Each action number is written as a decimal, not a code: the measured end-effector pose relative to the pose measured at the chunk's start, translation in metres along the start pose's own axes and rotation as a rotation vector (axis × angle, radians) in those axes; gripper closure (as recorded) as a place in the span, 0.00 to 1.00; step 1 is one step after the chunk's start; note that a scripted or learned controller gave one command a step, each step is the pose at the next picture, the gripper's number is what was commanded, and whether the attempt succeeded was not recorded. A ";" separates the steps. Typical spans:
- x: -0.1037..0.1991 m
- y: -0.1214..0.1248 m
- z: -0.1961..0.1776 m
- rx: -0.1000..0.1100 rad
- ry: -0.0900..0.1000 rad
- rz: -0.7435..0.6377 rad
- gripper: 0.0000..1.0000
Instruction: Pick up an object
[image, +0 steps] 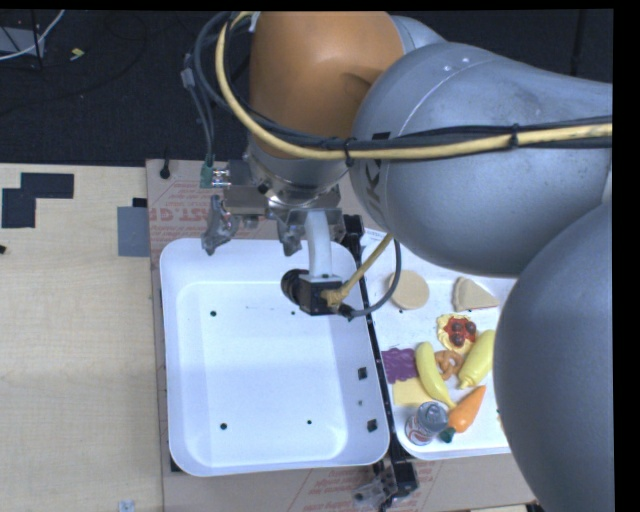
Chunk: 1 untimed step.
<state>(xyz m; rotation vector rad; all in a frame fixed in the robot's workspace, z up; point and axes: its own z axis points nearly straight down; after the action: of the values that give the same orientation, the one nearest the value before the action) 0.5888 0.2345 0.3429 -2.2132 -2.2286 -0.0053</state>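
Lying in the right bin: yellow banana, orange carrot.

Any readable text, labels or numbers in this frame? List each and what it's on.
Red printed lettering on the brown cardboard sheet behind the left white bin: upside down, partly covered, not readable.
More red lettering on the cardboard at the bottom edge: too blurred to read.
Small silver can in the right white bin: label too small.

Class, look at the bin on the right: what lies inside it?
The right bin holds a banana, a carrot, a purple piece, a small can and more toy food. The arm covers its far and right parts.
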 end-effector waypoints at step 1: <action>-0.002 -0.001 -0.006 0.007 -0.007 -0.003 1.00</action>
<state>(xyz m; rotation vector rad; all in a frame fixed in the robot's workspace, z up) 0.5882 0.2320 0.3490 -2.2099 -2.2315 0.0103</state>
